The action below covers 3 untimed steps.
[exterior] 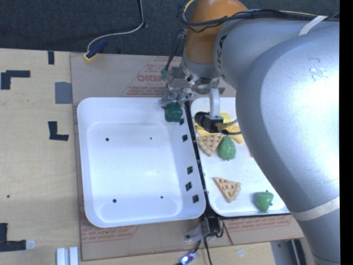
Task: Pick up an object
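The dark green object (173, 114) hung at the tip of the pincer (174, 105), whose two fingers were closed on its upper part from either side. It sat over the far right corner of the left bin (88, 110), close to the wall the two bins share, and looked raised above the bin floor rather than resting on it. The grey arm (287, 93) reached in from the right, its orange band (212, 15) above the wrist at the far side of the scene, and it covered much of the right bin (249, 173).

In the right bin, just right of the shared wall, a yellow item (230, 130) lay at the far end. A tan waffle-patterned wedge (209, 144) touched its near side, and a light green lump (226, 149) sat against the wedge's right edge. Nearer, a second tan wedge (227, 189) lay apart from them. A bright green piece (263, 201) rested to its right, near the bin's near rim.

Both bins stood on a brown cardboard sheet (110, 76) on the pale counter (33, 159).
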Each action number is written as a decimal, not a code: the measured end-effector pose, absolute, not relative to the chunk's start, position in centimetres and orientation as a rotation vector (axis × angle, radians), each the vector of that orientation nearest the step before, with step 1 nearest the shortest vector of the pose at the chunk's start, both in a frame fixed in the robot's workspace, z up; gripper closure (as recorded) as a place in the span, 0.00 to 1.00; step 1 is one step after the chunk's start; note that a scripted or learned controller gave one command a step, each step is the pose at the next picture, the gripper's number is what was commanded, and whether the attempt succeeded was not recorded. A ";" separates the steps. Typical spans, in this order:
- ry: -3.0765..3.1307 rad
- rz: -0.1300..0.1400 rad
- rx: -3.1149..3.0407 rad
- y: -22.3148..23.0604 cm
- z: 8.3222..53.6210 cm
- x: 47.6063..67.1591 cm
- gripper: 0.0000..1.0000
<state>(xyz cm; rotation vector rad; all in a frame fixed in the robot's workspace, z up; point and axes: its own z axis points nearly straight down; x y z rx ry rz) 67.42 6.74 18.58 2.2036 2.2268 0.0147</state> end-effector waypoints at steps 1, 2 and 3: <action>2.209 0.015 2.216 -0.7 36.8 63.0 1.00; 2.217 0.020 2.207 0.4 53.1 64.2 1.00; 2.230 -0.015 2.225 2.7 34.5 65.1 1.00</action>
